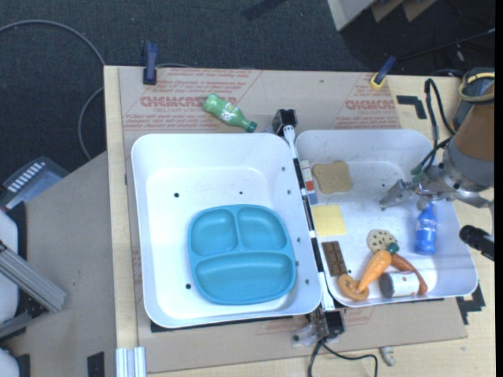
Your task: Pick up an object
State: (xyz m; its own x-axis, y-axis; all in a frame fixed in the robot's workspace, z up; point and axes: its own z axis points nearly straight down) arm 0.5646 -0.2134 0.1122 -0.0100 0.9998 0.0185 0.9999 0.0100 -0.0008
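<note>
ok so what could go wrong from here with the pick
The gripper is over bare floor in the right bin, with the blue bottle off to one side, so closing here may catch nothing. The carrot, cookie and white can crowd the near corner, so a grasp there could nudge neighbours or lift two. The green bottle lies outside both bins on the board.

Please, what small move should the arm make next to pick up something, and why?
Probably lower the gripper toward the blue bottle. It hovers in the right bin just above and left of the bottle, with nothing between its fingers.
</note>
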